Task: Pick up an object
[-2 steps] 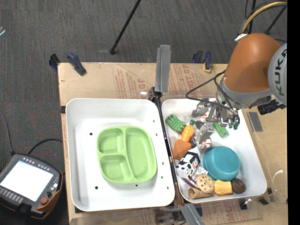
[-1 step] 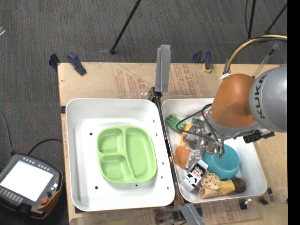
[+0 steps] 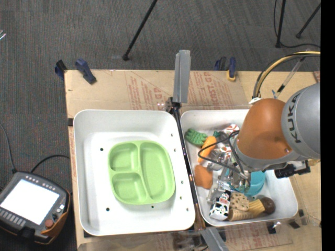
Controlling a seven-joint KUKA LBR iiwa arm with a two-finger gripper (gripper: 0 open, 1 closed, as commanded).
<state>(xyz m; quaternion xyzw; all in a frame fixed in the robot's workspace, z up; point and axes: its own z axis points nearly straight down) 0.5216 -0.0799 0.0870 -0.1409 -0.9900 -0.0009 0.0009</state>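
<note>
Even, soft overhead light, mild glare on the white bins (image 3: 84,140), faint shadows, slightly grainy focus.

The grey arm (image 3: 301,124) reaches in from the right — orange-banded wrist bent downward, gripper (image 3: 229,182) pointing down.

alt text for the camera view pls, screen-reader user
The grey arm reaches from the right, its pincer low over toys piled in the right bin, among them an ice-cream cone. The left bin holds a green divided plate.
</note>
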